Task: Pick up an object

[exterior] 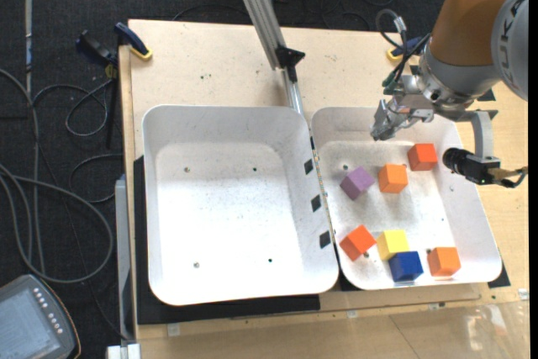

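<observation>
The right bin (471, 206) holds several small blocks: a purple one (357, 182), an orange one (392, 177), a red-orange one (423, 155), another red-orange one (358, 241), a yellow one (391, 244), a blue one (406, 266) and an orange one (444, 261). My gripper (383, 128) hangs over the far part of this bin, above and left of the red-orange block at the back. Nothing shows between its fingers. It stands apart from all blocks.
The left bin (168, 181) lies beside the right one, sharing a middle wall. A metal rod (256, 0) slants down from the top to the bins' far junction. Cables and a blue-yellow clamp (126, 42) lie at the bench's far left.
</observation>
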Controlling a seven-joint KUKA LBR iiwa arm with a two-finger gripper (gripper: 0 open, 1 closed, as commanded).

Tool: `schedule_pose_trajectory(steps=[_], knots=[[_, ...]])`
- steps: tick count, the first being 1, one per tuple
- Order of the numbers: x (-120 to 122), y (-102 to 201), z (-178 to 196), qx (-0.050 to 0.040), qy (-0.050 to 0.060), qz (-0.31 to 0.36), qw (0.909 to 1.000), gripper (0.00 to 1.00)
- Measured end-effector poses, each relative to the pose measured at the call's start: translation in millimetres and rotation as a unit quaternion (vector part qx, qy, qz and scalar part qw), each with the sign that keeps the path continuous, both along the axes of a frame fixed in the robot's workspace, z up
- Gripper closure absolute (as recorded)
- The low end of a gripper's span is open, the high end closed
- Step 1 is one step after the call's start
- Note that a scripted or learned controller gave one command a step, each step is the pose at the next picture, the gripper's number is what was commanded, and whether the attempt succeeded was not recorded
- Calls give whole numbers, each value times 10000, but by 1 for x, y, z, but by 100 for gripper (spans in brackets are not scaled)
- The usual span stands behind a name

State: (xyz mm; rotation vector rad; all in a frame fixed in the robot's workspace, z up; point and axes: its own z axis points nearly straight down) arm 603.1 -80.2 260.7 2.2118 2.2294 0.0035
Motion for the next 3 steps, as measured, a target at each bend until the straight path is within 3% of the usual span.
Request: schedule_pose_trajectory(steps=[2,3], knots=[[34,107,-30,1,8,1,10000,100],[60,164,-27,7,-9,-3,10000,100]])
